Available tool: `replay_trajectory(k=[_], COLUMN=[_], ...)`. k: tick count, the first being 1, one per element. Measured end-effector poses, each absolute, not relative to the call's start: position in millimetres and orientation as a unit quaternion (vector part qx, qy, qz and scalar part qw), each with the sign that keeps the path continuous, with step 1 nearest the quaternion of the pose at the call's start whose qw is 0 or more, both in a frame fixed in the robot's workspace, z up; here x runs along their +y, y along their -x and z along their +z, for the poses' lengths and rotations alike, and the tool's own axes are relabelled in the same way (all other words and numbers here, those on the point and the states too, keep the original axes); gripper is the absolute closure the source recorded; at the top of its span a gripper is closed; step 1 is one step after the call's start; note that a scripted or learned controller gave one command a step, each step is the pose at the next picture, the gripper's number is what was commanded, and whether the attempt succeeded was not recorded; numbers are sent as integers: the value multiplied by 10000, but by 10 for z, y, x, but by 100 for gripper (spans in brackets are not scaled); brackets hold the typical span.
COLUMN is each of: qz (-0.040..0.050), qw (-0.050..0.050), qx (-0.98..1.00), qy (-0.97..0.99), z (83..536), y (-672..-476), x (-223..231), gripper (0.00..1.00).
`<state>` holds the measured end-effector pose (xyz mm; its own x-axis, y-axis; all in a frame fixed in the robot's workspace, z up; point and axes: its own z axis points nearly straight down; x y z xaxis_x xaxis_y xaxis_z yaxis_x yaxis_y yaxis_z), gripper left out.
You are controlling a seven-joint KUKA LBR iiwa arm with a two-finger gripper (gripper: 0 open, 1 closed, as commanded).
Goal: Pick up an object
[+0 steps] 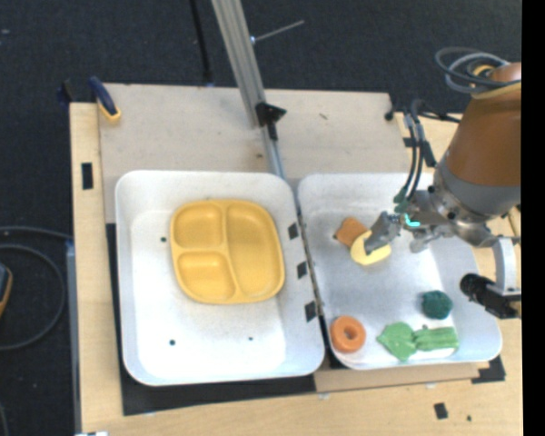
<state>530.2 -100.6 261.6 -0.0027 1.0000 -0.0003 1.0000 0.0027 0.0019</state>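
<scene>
Nearest us, along the front edge of the right bin (490, 334), we see 3 items in a row: an orange ring-shaped piece (349, 333) by the front-left corner, a light green toy (418, 341) lying flat just to its right, and a small dark green lump (436, 304) a bit further back, near the green toy but apart from it.

In the left bin (136, 271) we have a yellow divided plate (227, 250) w/ 3 compartments, sitting flat approx. mid-bin and well apart from the bin walls.

Further back in the right bin we see the gripper (381, 238), low over the bin floor, w/ the arm (481, 153) coming in from the right, its orange band above the grey wrist. Right at the gripper tip is a pale yellow object (372, 255); the tip overlaps its top edge. We can't tell whether the claw is apart, together or clamped on anything: the fingers read as one dark-and-light shape from this angle. Just left of the yellow object, touching or nearly so, is a brown-orange piece (348, 232).

Beyond both bins we see bare bench (182, 125), a metal pole (241, 53) slanting up from a black clamp between the bins' back edges, and a blue-and-yellow tool (104, 98) at the far-left corner. Cables loop behind the arm at top right.
</scene>
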Motion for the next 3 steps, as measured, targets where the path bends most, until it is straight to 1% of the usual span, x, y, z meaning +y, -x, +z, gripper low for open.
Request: replay_trajectory(k=[1,2,3], qz=[6,-13,-13], qw=[8,-11,-11], qx=[7081,7071,7069], qy=[-7062,-7071,-7074], z=[2616,2147,1554], y=[-5302,-5297,-5295], x=[-1006,-928,-1021], gripper=[0,0,0])
